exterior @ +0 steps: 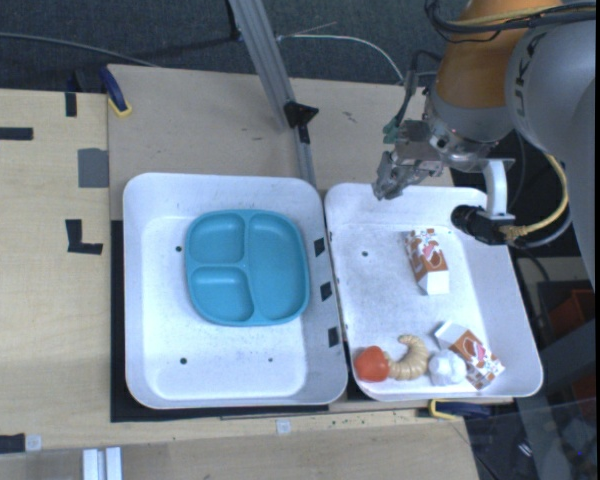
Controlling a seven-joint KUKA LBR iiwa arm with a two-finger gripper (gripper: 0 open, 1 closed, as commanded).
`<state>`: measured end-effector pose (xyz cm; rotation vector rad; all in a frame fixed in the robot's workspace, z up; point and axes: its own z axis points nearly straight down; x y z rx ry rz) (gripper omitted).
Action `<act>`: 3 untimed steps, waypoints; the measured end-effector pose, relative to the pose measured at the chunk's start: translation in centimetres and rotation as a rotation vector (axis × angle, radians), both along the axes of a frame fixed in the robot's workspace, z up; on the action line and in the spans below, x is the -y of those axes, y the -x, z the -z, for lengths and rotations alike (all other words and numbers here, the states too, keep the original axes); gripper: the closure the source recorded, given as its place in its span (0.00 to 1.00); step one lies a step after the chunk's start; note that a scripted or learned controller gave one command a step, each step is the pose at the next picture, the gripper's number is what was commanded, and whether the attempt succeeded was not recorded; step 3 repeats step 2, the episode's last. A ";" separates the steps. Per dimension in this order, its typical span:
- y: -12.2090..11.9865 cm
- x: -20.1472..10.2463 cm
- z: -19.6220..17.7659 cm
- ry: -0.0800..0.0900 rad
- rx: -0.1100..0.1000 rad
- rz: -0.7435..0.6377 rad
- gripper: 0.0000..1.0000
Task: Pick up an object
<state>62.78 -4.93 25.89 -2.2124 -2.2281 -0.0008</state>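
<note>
Objects to pick: I see five in the right bin [500, 268]; a small carton [426, 259] with red and brown print lies near the middle, toward the far side; a second carton [472, 355] lies tilted near the front right corner; a pale crumpled thing [443, 369] touches it on the left, too small for me to name; a tan curved piece [411, 358] sits just beside that; a red round item [373, 364] touches the tan piece at the front left.
Gripper: the gripper [389, 188] hangs over the far left corner of the right bin, well apart from every object; nothing sits between its fingers; they are dark and bunched at the tip, and I cannot tell from here whether they are apart or together.
Arm: grey, with the orange band [495, 38]; its body is cut off at the right edge; cables loop around the wrist.
Left bin: the left bin [150, 268] holds a blue divided plate [247, 267] with three compartments.
Surface: tan bench [40, 268] with black tape marks at the left; a metal pole [270, 58] slants across the far side.
Room: dark floor beyond the bench; detail there is hard to make out.
</note>
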 end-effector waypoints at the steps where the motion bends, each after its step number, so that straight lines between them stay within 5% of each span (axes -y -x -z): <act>1: -0.5 -5.3 0.0 0.000 0.000 0.000 1.00; 2: -0.5 -10.6 2.4 0.001 -0.004 0.001 1.00; 3: -0.5 -10.6 2.4 0.001 -0.004 0.001 1.00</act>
